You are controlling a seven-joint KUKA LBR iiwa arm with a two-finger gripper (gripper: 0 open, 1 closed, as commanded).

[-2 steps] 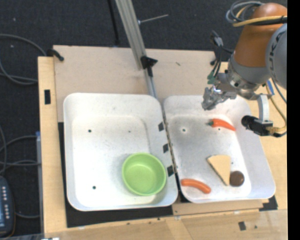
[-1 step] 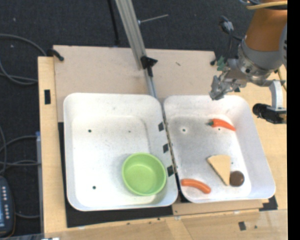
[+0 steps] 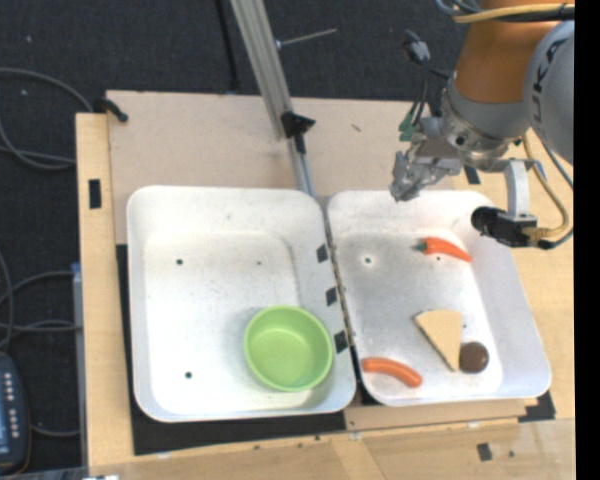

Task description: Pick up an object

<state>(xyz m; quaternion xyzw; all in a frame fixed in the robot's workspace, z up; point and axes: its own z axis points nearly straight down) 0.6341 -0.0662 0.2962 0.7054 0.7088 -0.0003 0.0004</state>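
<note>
My gripper point(image 3: 408, 186) hangs over the far edge of the right bin point(image 3: 380, 268), with nothing visible between its fingers. In that bin lie an orange carrot point(image 3: 446, 249) toward the far right, a tan cheese wedge point(image 3: 440, 334) and a small brown ball point(image 3: 473, 357) at the near right, and an orange sausage point(image 3: 391, 370) by the near edge. The carrot lies a short way right of and nearer than the gripper. A green bowl point(image 3: 288, 347) stands in the near right corner of the left bin point(image 3: 180, 268).
A slanted aluminium post point(image 3: 270, 68) rises from the bench behind the seam between the bins. A black fitting point(image 3: 500, 225) on the arm's side hangs over the right bin's far right rim. Cables lie on the floor at left.
</note>
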